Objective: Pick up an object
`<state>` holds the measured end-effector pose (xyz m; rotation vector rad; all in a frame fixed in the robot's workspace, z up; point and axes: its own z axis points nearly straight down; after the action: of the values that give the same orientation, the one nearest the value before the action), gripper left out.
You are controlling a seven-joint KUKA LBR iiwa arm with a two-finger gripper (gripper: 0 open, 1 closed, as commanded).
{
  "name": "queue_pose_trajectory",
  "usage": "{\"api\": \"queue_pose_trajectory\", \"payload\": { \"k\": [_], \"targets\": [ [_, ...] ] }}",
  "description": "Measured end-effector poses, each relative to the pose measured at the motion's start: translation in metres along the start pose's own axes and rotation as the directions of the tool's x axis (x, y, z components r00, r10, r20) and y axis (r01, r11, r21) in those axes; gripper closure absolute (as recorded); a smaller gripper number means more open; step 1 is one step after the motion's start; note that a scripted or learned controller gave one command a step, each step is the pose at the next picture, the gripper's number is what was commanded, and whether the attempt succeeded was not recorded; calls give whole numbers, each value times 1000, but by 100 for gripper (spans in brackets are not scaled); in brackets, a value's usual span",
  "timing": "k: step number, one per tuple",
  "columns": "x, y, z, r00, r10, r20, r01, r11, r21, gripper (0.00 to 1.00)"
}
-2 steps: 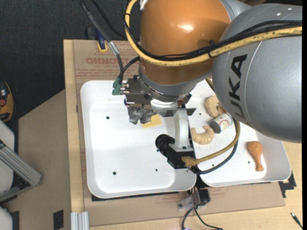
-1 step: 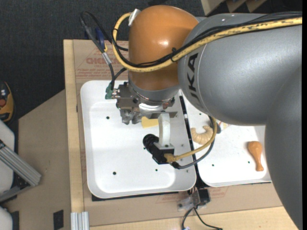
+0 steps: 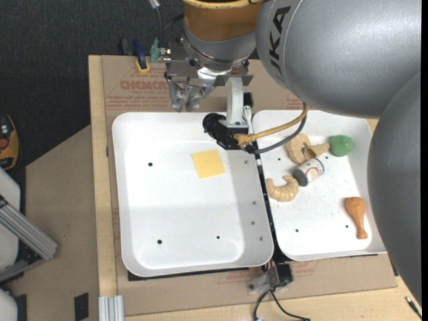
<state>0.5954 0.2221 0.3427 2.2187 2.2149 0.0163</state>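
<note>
Brown board [image 3: 107, 179] covers the bench, with dark floor around it. Closest to us, a small black plug [image 3: 281, 273] sits at the front edge, where the two bins meet. The left white bin [image 3: 167, 246] has just one thing in it, a flat yellow cheese slice [image 3: 208, 164], lying alone near the back. It has lots of room around it, so I think it would be easy to reach. The right white bin [image 3: 321, 243] is busier. A toy chicken leg [image 3: 356, 214] lies at the front, then a curled croissant [image 3: 284, 191], a little can [image 3: 309, 172] on its side, another bread piece [image 3: 299, 146] and a green ball [image 3: 341, 145]. The can and the breads lie close together, so grabbing one looks harder. Farther back, the gripper [image 3: 189, 93] hangs over the back rim of the left bin, just past the cheese slice. Nothing is in it. I cannot tell if it is apart or together, because the picture is too dim there. The big grey arm [image 3: 348, 39] reaches in from the right.
</note>
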Motion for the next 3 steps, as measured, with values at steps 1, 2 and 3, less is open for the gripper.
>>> {"api": "queue_pose_trajectory", "payload": {
  "k": [1, 2, 3],
  "targets": [
    [3, 31, -203, 1000, -3, -4, 3, 1000, -10, 100],
    [2, 10, -49, 1000, -1, 8, 0, 1000, 29, 100],
    [2, 63, 52, 1000, 0, 6, 0, 1000, 20, 100]
  ]
}}
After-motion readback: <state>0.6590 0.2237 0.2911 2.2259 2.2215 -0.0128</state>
